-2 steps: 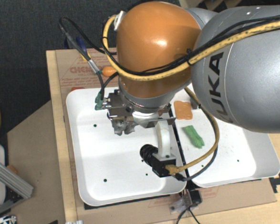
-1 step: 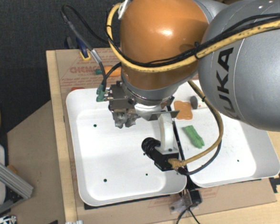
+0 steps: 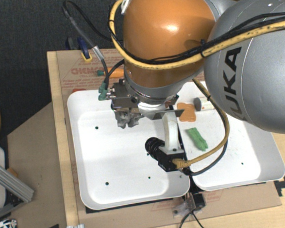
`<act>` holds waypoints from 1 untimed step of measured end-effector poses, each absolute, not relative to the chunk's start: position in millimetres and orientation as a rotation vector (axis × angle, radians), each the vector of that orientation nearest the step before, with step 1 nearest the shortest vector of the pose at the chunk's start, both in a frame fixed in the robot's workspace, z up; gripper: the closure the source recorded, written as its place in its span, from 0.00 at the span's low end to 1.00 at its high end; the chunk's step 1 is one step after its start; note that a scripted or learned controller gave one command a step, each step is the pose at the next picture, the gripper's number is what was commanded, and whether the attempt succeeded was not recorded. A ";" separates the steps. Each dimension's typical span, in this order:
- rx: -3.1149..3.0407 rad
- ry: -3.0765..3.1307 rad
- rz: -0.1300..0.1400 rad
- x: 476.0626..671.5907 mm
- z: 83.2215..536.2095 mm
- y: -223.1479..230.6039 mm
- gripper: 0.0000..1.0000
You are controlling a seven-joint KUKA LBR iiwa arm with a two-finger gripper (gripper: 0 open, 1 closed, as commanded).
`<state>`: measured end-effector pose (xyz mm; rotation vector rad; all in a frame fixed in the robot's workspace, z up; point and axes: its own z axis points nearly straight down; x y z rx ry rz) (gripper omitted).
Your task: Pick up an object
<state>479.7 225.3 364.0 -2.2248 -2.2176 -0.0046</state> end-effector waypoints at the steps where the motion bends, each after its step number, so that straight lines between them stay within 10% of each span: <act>1: -2.226 -2.212 0.019 477.9 277.3 176.5 1.00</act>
